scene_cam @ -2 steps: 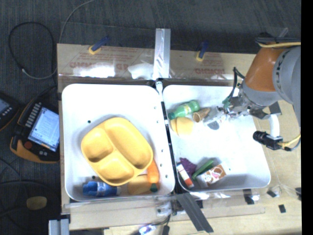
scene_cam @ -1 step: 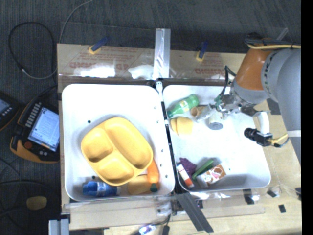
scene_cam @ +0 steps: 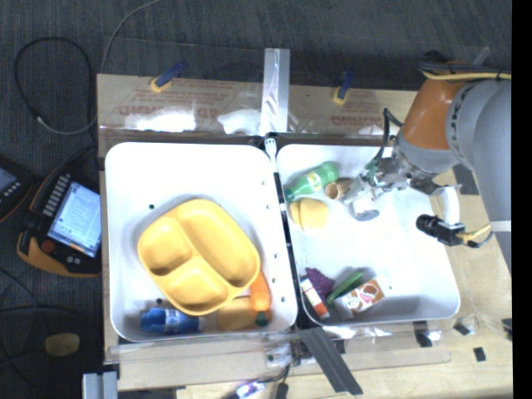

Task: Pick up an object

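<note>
My gripper [scene_cam: 364, 199] hangs low over the upper middle of the right bin [scene_cam: 416, 264], reaching in from the right. Just to its left lie a small tan object [scene_cam: 335, 191] and a green bottle [scene_cam: 312, 180] on its side. Below the bottle sits a yellow fruit [scene_cam: 309, 214]. Whether anything is in the gripper is unclear. At the bin's near edge lie a purple grape bunch [scene_cam: 317, 278], a green cucumber [scene_cam: 348, 283], a small printed carton [scene_cam: 363, 298] and a red and white item [scene_cam: 312, 300].
The left bin [scene_cam: 125, 181] holds a large yellow divided plate [scene_cam: 198, 256], an orange carrot [scene_cam: 260, 293], a blue bottle [scene_cam: 169, 320] and a yellow-orange item [scene_cam: 234, 314]. A black fitting with a yellow cable [scene_cam: 440, 228] sticks out of the arm over the right bin.
</note>
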Available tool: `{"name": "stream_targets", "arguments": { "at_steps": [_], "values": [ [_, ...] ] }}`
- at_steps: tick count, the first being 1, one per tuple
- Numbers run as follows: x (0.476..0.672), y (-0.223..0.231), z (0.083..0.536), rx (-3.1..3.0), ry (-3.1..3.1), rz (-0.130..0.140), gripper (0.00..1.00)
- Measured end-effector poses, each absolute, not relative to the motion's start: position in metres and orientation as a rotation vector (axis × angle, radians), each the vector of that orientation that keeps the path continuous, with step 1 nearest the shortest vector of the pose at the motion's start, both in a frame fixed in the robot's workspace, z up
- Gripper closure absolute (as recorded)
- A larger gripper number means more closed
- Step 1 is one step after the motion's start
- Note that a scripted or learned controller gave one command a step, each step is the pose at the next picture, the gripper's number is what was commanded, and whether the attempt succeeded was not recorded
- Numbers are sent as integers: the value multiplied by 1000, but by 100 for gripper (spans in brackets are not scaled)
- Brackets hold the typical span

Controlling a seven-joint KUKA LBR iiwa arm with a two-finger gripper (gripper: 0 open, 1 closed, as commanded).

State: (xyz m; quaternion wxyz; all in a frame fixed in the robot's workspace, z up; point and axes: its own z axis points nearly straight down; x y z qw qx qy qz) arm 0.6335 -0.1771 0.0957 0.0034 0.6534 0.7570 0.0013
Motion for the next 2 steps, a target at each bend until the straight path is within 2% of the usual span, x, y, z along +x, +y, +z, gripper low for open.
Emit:
{"name": "stream_targets", "arguments": {
  "at_steps": [1,2],
  "values": [
    [644,-87,180,2021,2411,-5,100],
    [610,-77,180,2101,2343,-5,100]
  ]
}}
